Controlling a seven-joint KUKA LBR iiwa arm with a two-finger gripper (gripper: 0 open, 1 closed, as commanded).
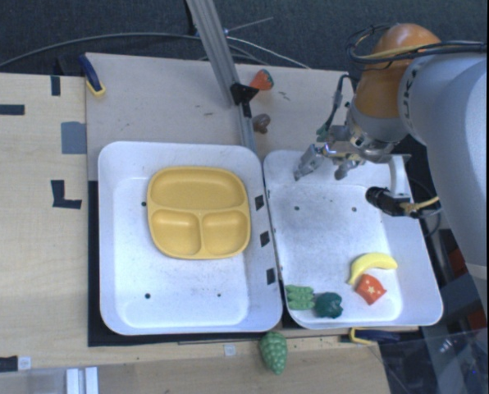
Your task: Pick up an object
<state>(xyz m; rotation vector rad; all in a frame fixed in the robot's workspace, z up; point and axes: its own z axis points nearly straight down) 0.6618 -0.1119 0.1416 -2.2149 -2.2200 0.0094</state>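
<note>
My gripper [322, 165] hangs over the far edge of the right bin [335, 220], its two fingers [304, 164] spread apart and open with nothing between them. Toys lie at the near end of that bin: a yellow banana [372, 263], a red strawberry-like piece [371, 289], a dark green broccoli-like piece [329, 304] and a lighter green piece [299, 296]. All of them sit well below the gripper in the view, apart from it.
A yellow divided plate [199, 212] lies in the left bin [121, 245]. A green grape bunch [273, 351] rests on the bench in front of the bins. A small red-green toy [262, 79] and a brown one [262, 123] sit behind, by a slanted metal pole [216, 35].
</note>
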